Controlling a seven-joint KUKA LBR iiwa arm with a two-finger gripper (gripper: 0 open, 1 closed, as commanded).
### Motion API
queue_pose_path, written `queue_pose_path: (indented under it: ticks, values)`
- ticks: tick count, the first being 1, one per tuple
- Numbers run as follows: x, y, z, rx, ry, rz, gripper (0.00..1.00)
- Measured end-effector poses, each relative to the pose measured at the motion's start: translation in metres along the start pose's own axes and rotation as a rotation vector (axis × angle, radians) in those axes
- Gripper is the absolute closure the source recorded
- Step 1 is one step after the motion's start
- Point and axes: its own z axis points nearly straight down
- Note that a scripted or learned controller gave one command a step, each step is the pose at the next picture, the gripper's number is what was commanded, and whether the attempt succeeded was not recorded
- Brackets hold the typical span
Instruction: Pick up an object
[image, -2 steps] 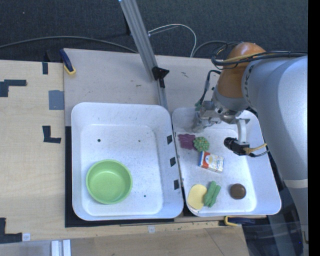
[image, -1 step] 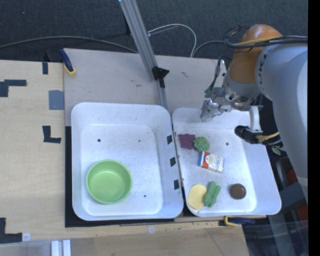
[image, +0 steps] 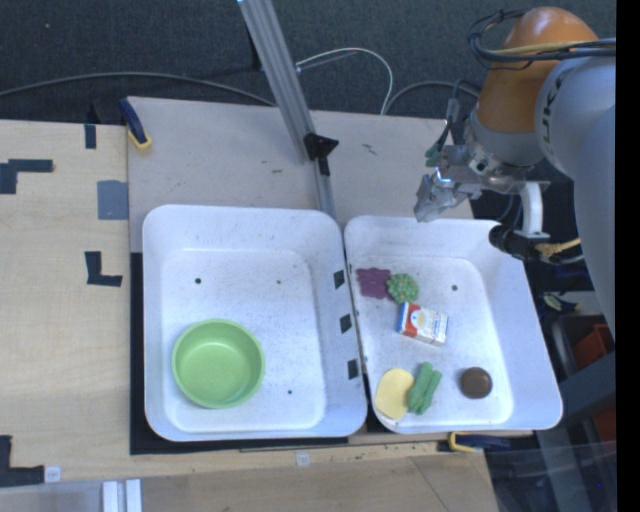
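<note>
The right bin (image: 520, 300) holds several small items: a purple grape cluster (image: 372, 282), a green broccoli piece (image: 403, 288), a small white and orange carton (image: 421, 323), a yellow piece (image: 395, 392), a green pepper-like piece (image: 424, 388) and a brown ball (image: 475, 382). A green bowl (image: 217, 362) sits in the left bin (image: 160, 300). My gripper (image: 435, 200) hangs over the back rim of the right bin, well above and behind the items, with nothing seen between its fingers.
A slanted metal pole (image: 290, 90) rises behind the bins, with its black foot near the bins' shared back corner. Cables run across the dark floor at the back. Wooden bench surface lies to the left.
</note>
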Motion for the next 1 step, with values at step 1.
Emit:
queue_pose_path:
  ticks: [1]
  values:
    - [0.0006, 0.0008, -0.0237, 0.004, 0.001, 0.000, 1.00]
